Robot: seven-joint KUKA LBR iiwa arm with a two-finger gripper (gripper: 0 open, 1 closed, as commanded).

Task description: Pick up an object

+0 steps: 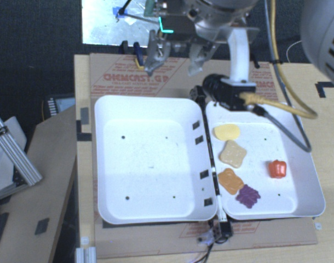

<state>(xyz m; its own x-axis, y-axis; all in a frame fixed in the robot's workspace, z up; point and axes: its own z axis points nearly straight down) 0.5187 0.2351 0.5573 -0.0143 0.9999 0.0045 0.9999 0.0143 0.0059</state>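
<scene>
Pincer (pixel 174 58) hanging wide and holding nothing beyond the bins; I'm judging approach pending, next descending onto the red pepper-shaped toy (pixel 276 169).

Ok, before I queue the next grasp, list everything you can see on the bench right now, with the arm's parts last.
Left bin: one, white, left half of the bench.
Right bin: one, white, beside the left bin, holding all five small items.
Yellow piece: one, pale yellow, rounded, top left of the right bin.
Cracker-like piece: one, beige, just below the yellow piece.
Orange piece: one, orange, below the beige one.
Grape-like bunch: one, purple, beside the orange piece's lower right.
Red pepper toy: one, red-orange, alone toward the right wall.
Cable: one, yellow, above the right bin.
Gripper: one, grey, fingers open, above the bins' far edge, nothing between them.
</scene>
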